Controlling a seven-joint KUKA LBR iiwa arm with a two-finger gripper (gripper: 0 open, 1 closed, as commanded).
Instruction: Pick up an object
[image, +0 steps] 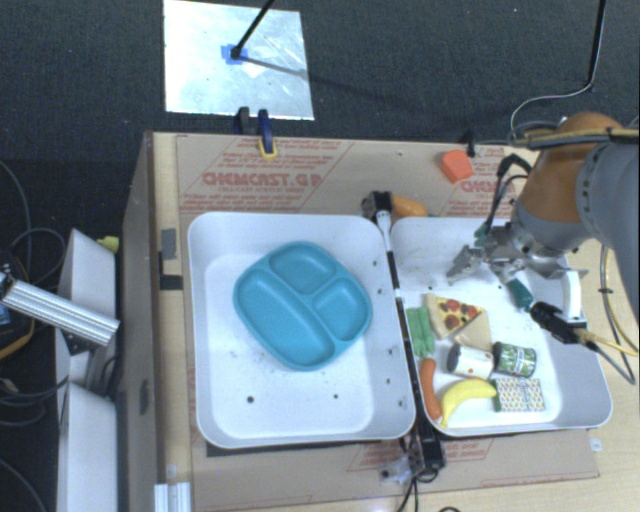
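Banana (468, 396) lies below the pizza slice (458, 315); my gripper (478, 258) hovers above it, jaws spread wide, empty.

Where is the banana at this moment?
The banana lies in the right bin, near its front edge, between the carrot and the patterned box.

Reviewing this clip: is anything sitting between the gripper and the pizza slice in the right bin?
Nothing visible does. The gripper hangs over bare white floor of the right bin, and the pizza slice lies just below it in the camera view, its top uncovered. The green toy lies at its left and the can to its lower right.
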